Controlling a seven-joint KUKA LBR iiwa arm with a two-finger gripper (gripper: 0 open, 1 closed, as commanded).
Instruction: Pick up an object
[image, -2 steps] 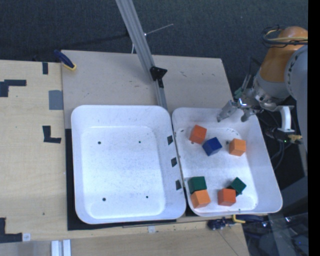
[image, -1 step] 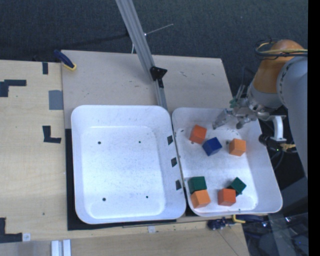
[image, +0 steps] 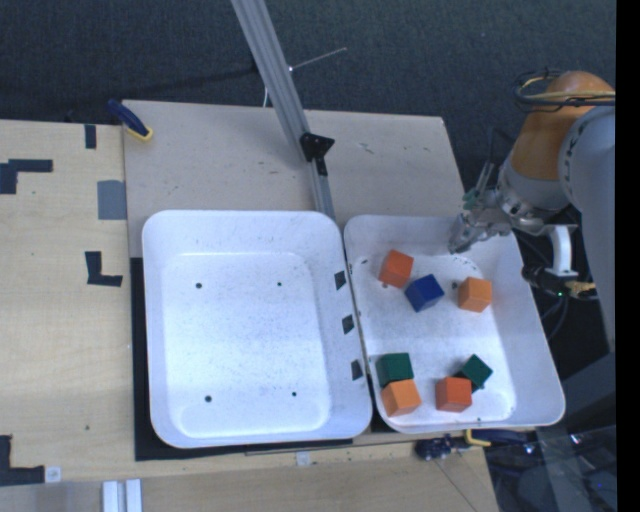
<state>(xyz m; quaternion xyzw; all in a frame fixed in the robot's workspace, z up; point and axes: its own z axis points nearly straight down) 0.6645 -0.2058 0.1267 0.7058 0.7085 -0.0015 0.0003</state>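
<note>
A: Here's the gripper (image: 464, 240), hanging over the far right part of the right bin (image: 530, 330), the arm reaching in from the right. Whether the claw is released or clenched I honestly cannot tell; it's small and dark from up here. Nothing visibly held.

B: So the approach step, by my reading. Nothing lifted yet, everything sits on the bin floor.

A: Right. Take the blue cube (image: 424, 292) as our marker. An orange cube (image: 396, 268) sits just up and left of it, another orange cube (image: 475, 294) to its right, nearest the gripper.

B: And nearer the camera than the blue one?

A: A green block (image: 394, 366) touching an orange block (image: 402, 397), then a reddish-orange block (image: 453, 393) beside a dark green block (image: 476, 370).

B: Best pick?

A: I'd say the orange one right of the blue cube: it stands free. The move calls for coming down and closing across its flat faces.

B: Textures?

A: Small matte blocks with crisp edges, probably wood or foam. The bins are smooth white plastic, shallow, rounded rims, lightly speckled. The left bin (image: 160, 250) lies well left of the blue cube.
</note>
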